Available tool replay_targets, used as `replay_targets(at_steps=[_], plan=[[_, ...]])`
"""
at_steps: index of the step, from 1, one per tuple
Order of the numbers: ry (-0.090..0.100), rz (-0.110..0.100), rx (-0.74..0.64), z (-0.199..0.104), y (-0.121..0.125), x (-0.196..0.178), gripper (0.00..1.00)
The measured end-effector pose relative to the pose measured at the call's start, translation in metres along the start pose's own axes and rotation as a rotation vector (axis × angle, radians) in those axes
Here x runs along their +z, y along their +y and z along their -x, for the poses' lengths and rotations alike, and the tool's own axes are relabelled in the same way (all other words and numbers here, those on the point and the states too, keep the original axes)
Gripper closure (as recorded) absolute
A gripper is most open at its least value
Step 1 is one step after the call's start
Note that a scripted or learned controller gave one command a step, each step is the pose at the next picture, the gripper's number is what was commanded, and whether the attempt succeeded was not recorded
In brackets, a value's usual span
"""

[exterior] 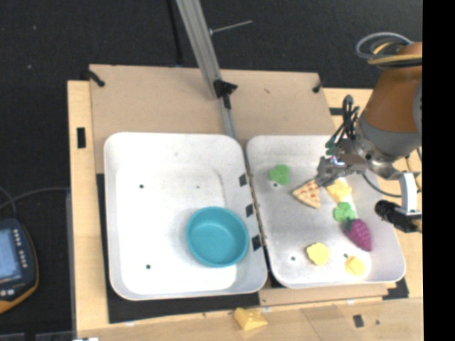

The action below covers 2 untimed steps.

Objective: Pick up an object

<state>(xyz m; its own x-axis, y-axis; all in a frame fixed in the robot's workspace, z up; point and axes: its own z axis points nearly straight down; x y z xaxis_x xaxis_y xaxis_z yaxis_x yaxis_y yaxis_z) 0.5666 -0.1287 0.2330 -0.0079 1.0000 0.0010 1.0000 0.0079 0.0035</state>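
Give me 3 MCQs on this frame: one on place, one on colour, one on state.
1. Where does the bowl sit?
A. Left bin
B. Right bin
C. On the bench in front of the bins

2. What colour is the bowl?
A. Red
B. Teal blue
C. Black

3. How does the bowl stand?
A. Upside down
B. On its side
C. Upright, mouth up

Answers:
1. A: the bowl lies in the left bin, toward its near right corner; the small toy foods, such as the pizza slice and purple grapes, lie in the right bin.
2. B: it is teal blue against the white bin.
3. C: its rim and hollow inside face the camera.

The tool hangs over the right bin, beside the pizza slice.
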Motion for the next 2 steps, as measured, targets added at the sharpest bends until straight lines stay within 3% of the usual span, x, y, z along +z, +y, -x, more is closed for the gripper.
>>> replay_targets(at_steps=[2], plan=[[0.000, -0.001, 0.000, -0.097, 0.034, -0.021, 1.00]])
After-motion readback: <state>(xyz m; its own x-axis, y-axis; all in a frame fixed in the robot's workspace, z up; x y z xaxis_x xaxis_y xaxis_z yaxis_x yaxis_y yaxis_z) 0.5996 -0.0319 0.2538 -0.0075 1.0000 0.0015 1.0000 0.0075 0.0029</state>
